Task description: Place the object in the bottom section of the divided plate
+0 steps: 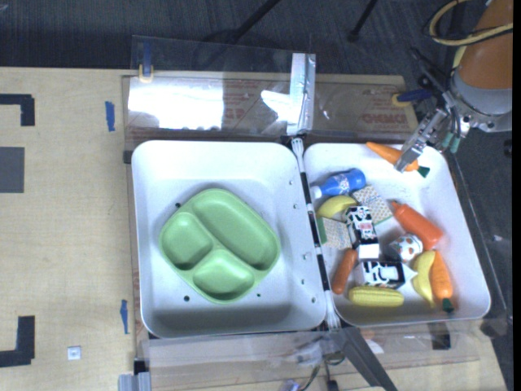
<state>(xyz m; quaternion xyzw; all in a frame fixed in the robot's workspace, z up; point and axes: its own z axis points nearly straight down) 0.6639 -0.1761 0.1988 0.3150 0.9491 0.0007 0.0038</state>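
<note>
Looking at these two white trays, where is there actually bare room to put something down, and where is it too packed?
The green divided plate has three bare sections, and the left bin shows bare white floor around it. The right bin is crowded: carrots, bananas, a blue can and cartons. Its one free patch lies below the gripper, along the right wall.

Two white bins side by side on wooden tabletop. Blue tape marks near left bin, black markings at left edge, clear panel behind.

The green divided plate lies alone in the left bin, open from above; toy food crowds the right bin toward lower right.
</note>
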